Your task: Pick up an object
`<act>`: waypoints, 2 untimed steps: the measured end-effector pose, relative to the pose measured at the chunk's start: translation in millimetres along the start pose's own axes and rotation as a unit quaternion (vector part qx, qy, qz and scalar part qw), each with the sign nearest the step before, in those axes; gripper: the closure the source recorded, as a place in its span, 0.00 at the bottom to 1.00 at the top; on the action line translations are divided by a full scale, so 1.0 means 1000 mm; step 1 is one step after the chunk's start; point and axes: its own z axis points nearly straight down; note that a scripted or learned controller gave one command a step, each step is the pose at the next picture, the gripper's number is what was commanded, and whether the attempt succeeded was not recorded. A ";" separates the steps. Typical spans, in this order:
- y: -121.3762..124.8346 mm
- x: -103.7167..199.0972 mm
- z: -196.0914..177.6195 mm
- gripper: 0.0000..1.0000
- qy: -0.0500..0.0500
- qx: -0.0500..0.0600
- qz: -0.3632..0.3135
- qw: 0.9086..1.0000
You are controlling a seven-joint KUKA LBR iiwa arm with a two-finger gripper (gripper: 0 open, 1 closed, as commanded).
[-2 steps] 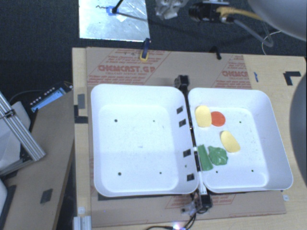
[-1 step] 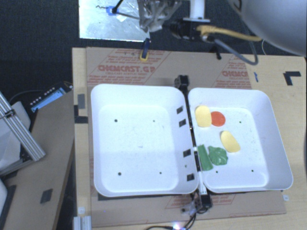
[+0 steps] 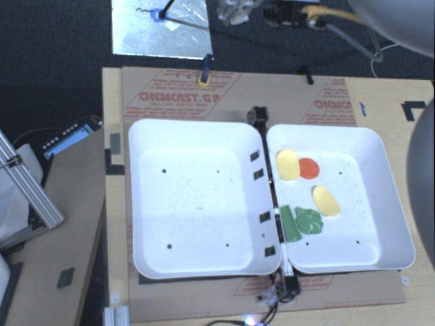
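Note:
In the right bin [image 3: 380,182] lie several small objects. A pale yellow piece [image 3: 287,164] touches a red-orange disc [image 3: 310,168] near the bin's back left. A second yellow piece [image 3: 326,200] lies a little nearer the front. Beside the left wall are a green strip [image 3: 289,223] and a green leafy piece [image 3: 310,219], side by side. My gripper [image 3: 238,2] hangs at the top edge of the camera view, raised well beyond the bins' back edge and apart from every object. Nothing shows in its grasp.
The left bin [image 3: 197,195] adjoins the right one along a black hinged seam [image 3: 266,182]. Both rest on a cardboard sheet [image 3: 177,94]. A shiny metal plate [image 3: 160,15] lies at the back left, and an aluminium rail [image 3: 27,189] stands at the left.

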 end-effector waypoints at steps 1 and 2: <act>-0.002 0.024 0.000 1.00 0.001 0.001 -0.003 1.000; -0.026 -0.018 0.008 1.00 0.000 0.003 0.000 1.000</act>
